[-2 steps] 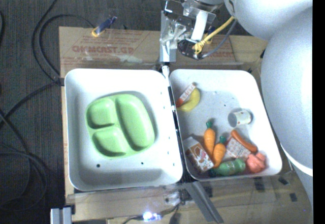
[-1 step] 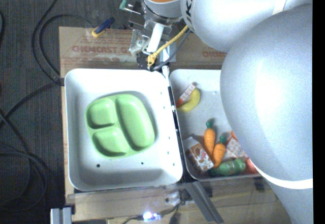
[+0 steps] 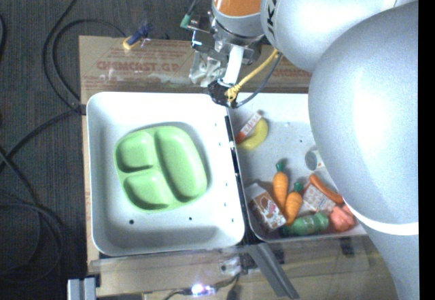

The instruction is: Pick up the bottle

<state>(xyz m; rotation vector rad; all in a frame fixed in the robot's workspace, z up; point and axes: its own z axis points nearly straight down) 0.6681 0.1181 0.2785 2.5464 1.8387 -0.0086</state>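
Large grey robot arm (image 3: 353, 88) is overhanging the right white bin (image 3: 292, 130), blocking its crowded toy food (image 3: 292, 203).

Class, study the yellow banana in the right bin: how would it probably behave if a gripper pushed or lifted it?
The banana looks like smooth moulded plastic, so it is probably stiff, light and somewhat slippery. Its curved body lies flat, so a push would likely spin or slide it rather than roll it.

A robotics lab: loose cables (image 3: 54, 47) on dark carpet (image 3: 41, 176) beside bench bins (image 3: 98, 156).
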